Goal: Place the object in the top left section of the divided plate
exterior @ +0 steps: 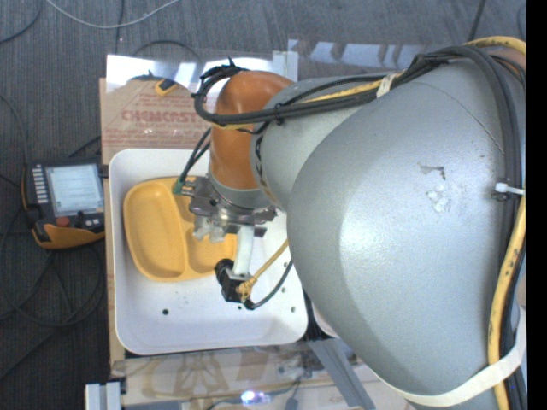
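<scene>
Jaws hang over yellow divided plate's [154,225] right side.

We see a smooth yellow plastic plate [154,229] with a soft shine lying in a smooth white plastic bin [171,323], the arm [410,229] with its matt grey shell and shiny orange band [248,101], brown cardboard [145,126], and rough grey carpet [51,58].

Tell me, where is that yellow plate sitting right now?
The yellow plate lies in the white bin on the left of the camera view, toward the bin's upper left, with the gripper over its right edge.
</scene>
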`<action>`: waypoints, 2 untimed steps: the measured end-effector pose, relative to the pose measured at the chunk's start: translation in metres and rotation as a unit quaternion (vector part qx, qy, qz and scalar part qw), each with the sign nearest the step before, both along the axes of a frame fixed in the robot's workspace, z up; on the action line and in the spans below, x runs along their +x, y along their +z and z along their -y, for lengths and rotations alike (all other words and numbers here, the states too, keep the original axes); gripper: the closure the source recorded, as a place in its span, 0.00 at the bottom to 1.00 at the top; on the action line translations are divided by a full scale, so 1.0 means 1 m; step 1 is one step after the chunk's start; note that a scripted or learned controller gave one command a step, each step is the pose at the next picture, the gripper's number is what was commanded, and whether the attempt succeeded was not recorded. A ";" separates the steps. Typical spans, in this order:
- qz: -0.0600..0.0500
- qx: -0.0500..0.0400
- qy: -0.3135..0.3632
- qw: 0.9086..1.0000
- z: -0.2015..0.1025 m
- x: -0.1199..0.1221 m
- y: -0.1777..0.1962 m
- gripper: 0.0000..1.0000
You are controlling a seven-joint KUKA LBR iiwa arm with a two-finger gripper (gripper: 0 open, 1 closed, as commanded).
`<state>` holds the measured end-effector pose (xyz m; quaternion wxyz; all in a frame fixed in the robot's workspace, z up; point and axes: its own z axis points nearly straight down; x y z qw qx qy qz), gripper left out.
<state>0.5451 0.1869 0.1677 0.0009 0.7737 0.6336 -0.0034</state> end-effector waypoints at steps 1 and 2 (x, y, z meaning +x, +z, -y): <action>0.011 0.001 0.031 0.999 -0.032 -0.002 -0.067 1.00; -0.002 0.001 -0.063 0.998 0.003 -0.064 -0.040 1.00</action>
